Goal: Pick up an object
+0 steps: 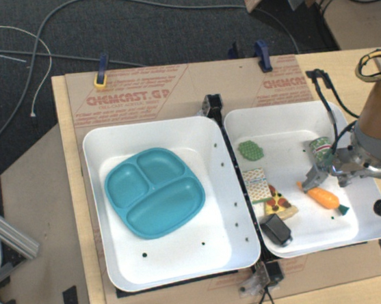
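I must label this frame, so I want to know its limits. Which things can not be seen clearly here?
- Gripper: small and dark in the camera view, so its grasp state is unclear.
- Arm: cut off by the right edge.
- Green-and-white item in the right bin: partly behind the wrist, kind unclear.
- Patterned card: print too small to read.

Left bin (106,192): teal plate (155,191) held.
Right bin (279,120): carrot (324,197), pizza (278,205), green leaf (250,150) held.
Gripper (319,175): positioned just above carrot.

A robotics lab. Two white bins (108,213) sit on a clamped board (169,88). Loose cables (26,51) trail over dark carpet (160,21).
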